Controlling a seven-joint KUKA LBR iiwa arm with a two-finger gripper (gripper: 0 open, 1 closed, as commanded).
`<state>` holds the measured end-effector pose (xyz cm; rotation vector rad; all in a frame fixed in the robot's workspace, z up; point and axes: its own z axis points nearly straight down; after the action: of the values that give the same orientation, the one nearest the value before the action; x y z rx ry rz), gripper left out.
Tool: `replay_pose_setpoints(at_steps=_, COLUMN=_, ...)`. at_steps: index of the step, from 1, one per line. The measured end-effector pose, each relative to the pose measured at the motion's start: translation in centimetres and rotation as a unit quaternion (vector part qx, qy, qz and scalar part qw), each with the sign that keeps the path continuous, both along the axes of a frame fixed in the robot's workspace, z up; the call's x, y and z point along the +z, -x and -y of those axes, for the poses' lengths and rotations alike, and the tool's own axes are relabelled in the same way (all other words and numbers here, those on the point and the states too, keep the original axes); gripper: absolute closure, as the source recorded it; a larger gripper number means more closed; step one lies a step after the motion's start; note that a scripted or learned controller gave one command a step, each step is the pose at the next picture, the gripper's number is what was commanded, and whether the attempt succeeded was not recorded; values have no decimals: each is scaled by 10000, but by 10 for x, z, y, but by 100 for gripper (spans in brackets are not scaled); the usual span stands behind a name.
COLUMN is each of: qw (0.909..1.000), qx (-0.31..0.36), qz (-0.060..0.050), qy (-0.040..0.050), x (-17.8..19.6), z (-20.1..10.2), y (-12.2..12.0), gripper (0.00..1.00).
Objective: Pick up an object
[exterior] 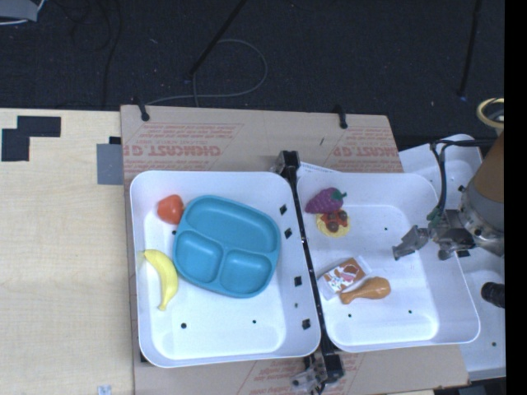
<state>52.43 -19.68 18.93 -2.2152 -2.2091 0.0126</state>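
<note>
Drumstick [366, 290] lengthwise left-right, knob rightward

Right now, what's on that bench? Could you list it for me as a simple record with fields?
left bin: blue divided plate, banana at its left, red tomato at its upper left
right bin: purple grapes, a small red and yellow piece beside them, a printed card, a drumstick
gripper: over the right bin's right side, holding nothing
</note>
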Motion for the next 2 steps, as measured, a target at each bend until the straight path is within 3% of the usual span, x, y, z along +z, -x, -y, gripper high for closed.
replay_pose_setpoints(at_steps=1, qw=10000, qx=12, qz=69, qy=17, x=7, z=0, y=-3, gripper=0)
replay_pose_setpoints(at_steps=2, qw=10000, qx=15, qz=48, qy=8, x=-36, z=-1, y=-6, gripper=0)
